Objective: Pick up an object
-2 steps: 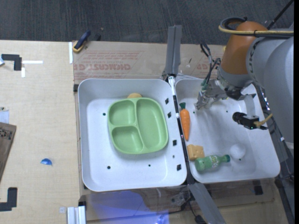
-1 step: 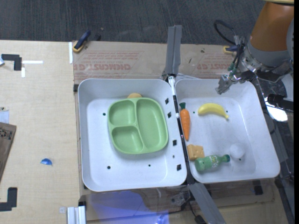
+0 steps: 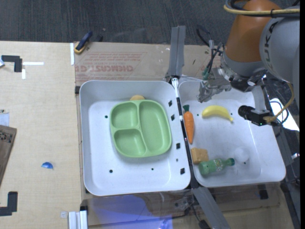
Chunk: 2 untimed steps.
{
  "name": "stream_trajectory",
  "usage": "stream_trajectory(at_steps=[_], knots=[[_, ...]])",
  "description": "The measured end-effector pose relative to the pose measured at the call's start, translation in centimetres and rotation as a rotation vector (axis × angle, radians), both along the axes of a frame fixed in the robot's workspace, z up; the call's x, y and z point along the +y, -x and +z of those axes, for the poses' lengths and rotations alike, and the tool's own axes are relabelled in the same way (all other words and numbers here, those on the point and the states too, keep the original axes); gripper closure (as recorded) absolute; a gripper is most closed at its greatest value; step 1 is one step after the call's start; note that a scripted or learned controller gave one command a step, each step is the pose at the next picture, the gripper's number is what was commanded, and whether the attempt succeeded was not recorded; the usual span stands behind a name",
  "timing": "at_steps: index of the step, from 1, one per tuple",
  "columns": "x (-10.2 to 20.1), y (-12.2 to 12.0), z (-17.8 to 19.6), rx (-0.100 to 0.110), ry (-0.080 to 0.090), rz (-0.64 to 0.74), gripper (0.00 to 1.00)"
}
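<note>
While the tool hangs above the right bin, just up-left of the banana, I cannot tell its state.

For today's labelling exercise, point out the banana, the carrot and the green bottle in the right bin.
banana [image 3: 217,112]: camera view, middle of its yellow curve.
carrot [image 3: 189,125]: camera view, middle of its orange body.
green bottle [image 3: 213,166]: camera view, its green body, lying on its side.

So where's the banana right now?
The banana lies in the right bin, near its back, just right of the carrot and below the claw.
</note>
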State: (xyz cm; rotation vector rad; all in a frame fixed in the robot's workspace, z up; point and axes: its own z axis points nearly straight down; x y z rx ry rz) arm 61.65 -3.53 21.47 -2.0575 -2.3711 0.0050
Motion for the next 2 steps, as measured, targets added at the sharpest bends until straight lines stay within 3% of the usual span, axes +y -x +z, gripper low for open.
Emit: stream_trajectory(at_steps=[1,2], knots=[[-4.4,-0.4,12.8,-0.002,0.0,0.152,1.0],[-5.1,5.3,1.7,0.0,0.0,0.01,1.0]])
